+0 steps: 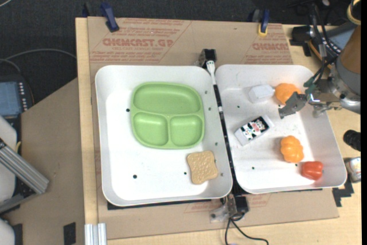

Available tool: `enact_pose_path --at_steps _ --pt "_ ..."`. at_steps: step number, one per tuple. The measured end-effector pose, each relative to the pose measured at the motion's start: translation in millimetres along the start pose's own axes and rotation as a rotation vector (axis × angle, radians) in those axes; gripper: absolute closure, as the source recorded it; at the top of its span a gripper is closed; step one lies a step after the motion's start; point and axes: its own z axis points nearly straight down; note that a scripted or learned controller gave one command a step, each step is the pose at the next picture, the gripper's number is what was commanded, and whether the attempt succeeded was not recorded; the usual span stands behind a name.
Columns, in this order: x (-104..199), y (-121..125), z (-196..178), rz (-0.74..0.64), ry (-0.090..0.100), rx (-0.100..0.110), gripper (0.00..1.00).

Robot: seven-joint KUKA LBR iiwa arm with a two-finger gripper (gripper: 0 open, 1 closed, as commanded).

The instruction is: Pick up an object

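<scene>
Right now the claw (299, 101) hangs over the right bin (246, 178), at its upper right, with the arm reaching in from the right side. Whether it is released or clenched cannot be told from this angle, and nothing shows held in it.

Several candidates lie in that bin. An orange round fruit (285, 92) sits just beside the claw, up and to its left, with a small white block (260, 92) next to it. Lower down are a second orange fruit (292, 148) and a red piece (312, 169) near the bin's lower right corner. A black-and-white packet (252, 129) lies toward the middle. The left bin (109, 123) carries a green divided plate (167, 114) and a slice of toast (202, 166).

My judgement: the nearest fruit is the sensible target. To do this well, centre over it before descending, so it sits squarely in the middle. A round fruit can roll away if touched off-centre, and the white block close by could get nudged. Coming straight down, closing gently, then lifting slowly would guard against a slip.
</scene>
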Motion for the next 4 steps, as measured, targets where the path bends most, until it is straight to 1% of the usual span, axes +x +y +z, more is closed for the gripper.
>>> enact_pose_path --at_steps 1,2,3,4 --pt "118.2 5.0 -51.1 -0.014 0.004 -0.007 0.00" --pt "184.3 -31.0 -118.6 -0.010 0.004 -0.007 0.00" --pt "242.3 -37.9 -261.7 -0.009 0.007 -0.019 0.00" --pt "317.6 -41.6 -296.2 -0.010 0.004 -0.005 0.00"
